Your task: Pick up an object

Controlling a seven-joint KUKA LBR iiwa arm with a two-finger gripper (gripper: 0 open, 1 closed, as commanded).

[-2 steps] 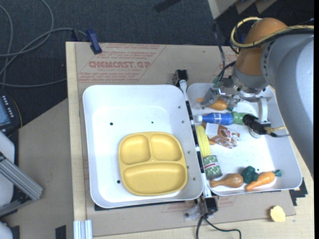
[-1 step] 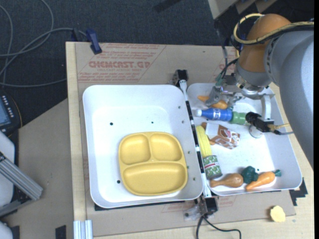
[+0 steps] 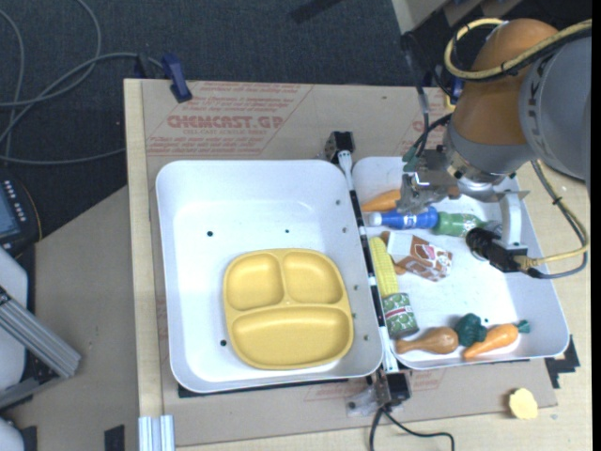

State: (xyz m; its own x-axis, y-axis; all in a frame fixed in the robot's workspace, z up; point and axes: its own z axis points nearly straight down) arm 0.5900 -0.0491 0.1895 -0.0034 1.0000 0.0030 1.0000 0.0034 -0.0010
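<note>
Half-hidden orange piece (image 3: 383,199) beneath tool (image 3: 414,194), fingers indistinct, blue bottle (image 3: 406,220) adjacent

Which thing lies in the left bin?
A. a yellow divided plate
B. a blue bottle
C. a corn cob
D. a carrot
A: the yellow divided plate lies in the left bin; the carrot, the blue bottle and the corn cob are in the right bin.
</note>
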